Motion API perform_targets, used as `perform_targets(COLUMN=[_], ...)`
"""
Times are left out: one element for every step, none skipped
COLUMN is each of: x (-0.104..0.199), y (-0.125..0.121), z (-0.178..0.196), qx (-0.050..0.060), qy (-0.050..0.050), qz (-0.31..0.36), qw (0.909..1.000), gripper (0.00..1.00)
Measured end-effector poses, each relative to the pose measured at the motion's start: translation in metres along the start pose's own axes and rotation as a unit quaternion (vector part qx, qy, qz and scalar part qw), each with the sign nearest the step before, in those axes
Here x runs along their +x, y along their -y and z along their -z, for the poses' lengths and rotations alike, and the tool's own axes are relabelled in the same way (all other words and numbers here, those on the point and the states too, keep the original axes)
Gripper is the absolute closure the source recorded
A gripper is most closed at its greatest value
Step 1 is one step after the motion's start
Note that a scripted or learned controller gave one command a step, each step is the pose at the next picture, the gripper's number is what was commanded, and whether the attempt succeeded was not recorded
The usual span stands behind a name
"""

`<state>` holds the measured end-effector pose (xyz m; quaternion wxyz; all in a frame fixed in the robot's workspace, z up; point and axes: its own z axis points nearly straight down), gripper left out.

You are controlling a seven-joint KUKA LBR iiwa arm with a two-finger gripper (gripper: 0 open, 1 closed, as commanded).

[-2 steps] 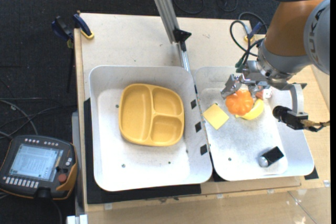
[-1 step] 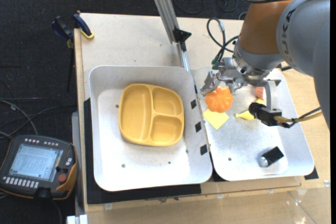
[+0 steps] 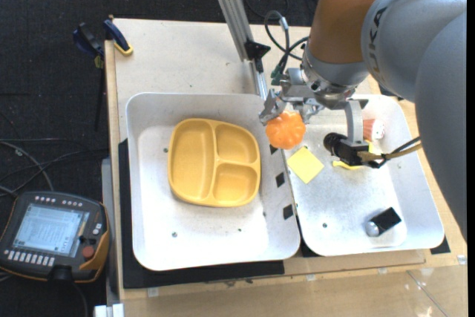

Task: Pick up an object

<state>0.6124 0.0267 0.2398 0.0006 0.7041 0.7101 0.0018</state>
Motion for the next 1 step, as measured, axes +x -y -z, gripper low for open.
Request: perform_targets(x=[0.0571], y=[-0.0137], z=[0.0076], qx=[0.0], qy=[-0.001], qz=[0.0], qw=[1.0], gripper=[1.0])
